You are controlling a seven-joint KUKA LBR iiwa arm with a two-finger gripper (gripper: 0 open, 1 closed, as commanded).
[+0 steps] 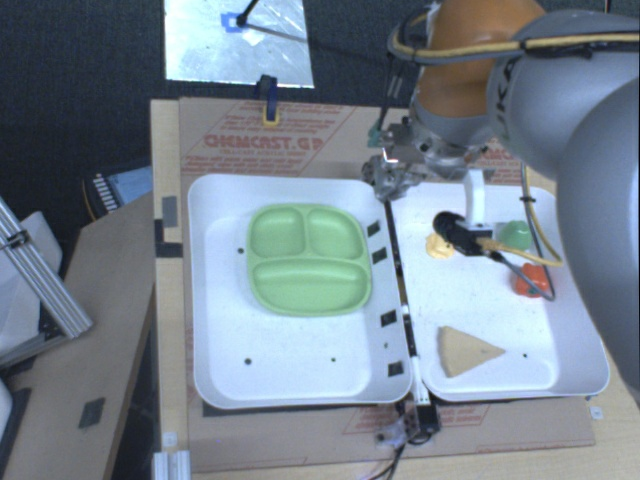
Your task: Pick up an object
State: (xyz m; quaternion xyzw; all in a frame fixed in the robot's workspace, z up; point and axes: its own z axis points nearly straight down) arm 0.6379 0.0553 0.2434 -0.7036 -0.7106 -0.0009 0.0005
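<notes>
My gripper (392, 180) hangs over the back end of the wall between the two bins, with the grey arm and its orange band above it to the right. In the right bin (572, 353) lie a tan triangular wedge (466, 350) near the front, a small yellow piece (439, 246), a pale green piece (517, 234) and an orange-red piece (531, 282) towards the right. The yellow piece is the nearest to the gripper, a little in front of it and to its right. Nothing shows between the gripper's tips.
A light green divided plate (305, 259) takes up the middle of the left bin (214, 298). Both bins rest on a cardboard sheet (262, 134). A shiny foil square (238, 26) lies at the back left.
</notes>
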